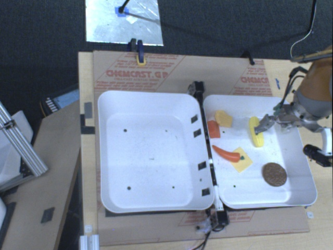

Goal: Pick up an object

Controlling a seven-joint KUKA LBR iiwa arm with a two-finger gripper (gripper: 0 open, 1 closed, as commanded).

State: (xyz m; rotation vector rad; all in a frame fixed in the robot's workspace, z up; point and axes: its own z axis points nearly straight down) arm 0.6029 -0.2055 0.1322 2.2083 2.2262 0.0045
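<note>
The right bin holds several small items. A yellow banana-shaped piece lies near its back, and a yellow wedge sits beside an orange block. Nearer the front are a red chili pepper, a flat yellow slice and a round brown cookie. My gripper reaches in from the right and hangs just at the right side of the yellow banana-shaped piece. Nothing is visibly lifted by it.
The left bin stands next to the right one, with a black-clipped divider rim between them. The grey arm with its orange band crosses the right bin's far right edge. A cable hangs above it.
</note>
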